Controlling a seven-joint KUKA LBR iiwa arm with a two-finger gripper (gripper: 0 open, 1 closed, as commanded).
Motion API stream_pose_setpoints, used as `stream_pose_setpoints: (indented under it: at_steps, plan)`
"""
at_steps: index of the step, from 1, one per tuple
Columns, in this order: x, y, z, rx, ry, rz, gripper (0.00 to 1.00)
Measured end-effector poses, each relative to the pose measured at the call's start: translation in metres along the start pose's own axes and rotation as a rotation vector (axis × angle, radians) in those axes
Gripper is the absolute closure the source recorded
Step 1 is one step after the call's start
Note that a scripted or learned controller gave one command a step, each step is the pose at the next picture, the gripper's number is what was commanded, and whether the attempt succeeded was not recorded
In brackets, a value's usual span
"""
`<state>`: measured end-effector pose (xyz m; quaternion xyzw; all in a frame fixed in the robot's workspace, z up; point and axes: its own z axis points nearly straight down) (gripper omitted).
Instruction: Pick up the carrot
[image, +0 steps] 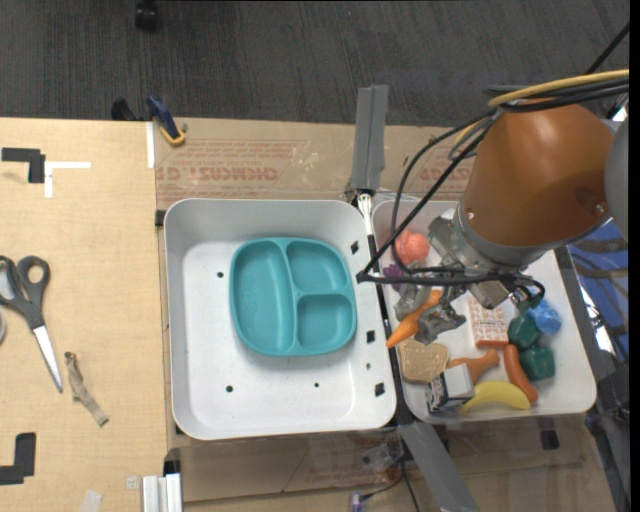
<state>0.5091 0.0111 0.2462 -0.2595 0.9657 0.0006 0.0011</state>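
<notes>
The carrot (408, 326) is a small orange piece lying at a slant by the left wall of the right bin (572, 400), its tip pointing down-left. My gripper (432, 308) hangs directly over its upper end, under the big orange band of the arm (540, 175). Grey gripper parts overlap the carrot, and I cannot make out whether it is gripped. The carrot still looks level with the other items on the bin floor.
Around the carrot lie a pink ball (410, 246), a tan slice (424, 362), a banana (500, 397), an orange piece (510, 362), green (526, 331) and blue (546, 318) toys. The left bin (200, 400) holds a teal divided plate (293, 296). Scissors (32, 305) lie far left.
</notes>
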Motion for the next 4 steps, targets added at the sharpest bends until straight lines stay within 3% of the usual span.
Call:
stream_pose_setpoints:
  at_steps: [4]
  plan:
    - [-0.005,-0.002,-0.035,-0.002,-0.011,0.015,1.00]
